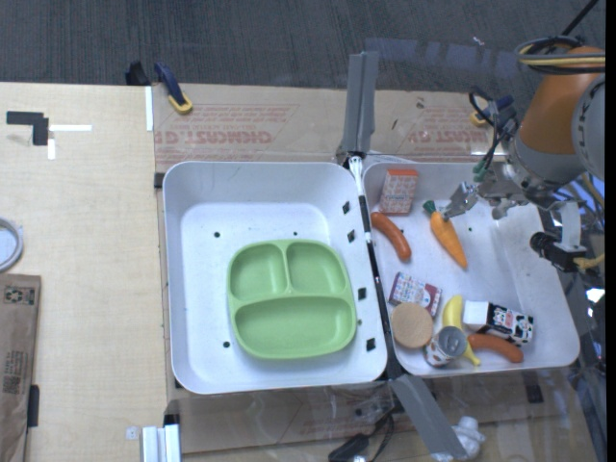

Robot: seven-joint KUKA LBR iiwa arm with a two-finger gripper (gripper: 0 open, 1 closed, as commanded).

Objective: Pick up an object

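The right bin [539, 258] holds a scatter of toy food. An orange carrot [449, 239] lies tilted near its middle. To its left are a red-orange sausage [392, 236] and a small pink-and-white carton [398, 189] at the far corner. My gripper [462, 202] hangs low over the far part of this bin, right by the carrot's upper end. Whether it touches the carrot I cannot tell. Nothing is seen held in it.
The near end of the right bin holds a small printed pack [414, 289], a round biscuit [412, 325], a banana [453, 316], a can [444, 346], a white block [474, 313], a cow-patterned box [509, 323] and another sausage [496, 347]. The left bin [192, 258] holds a green divided plate [291, 298].
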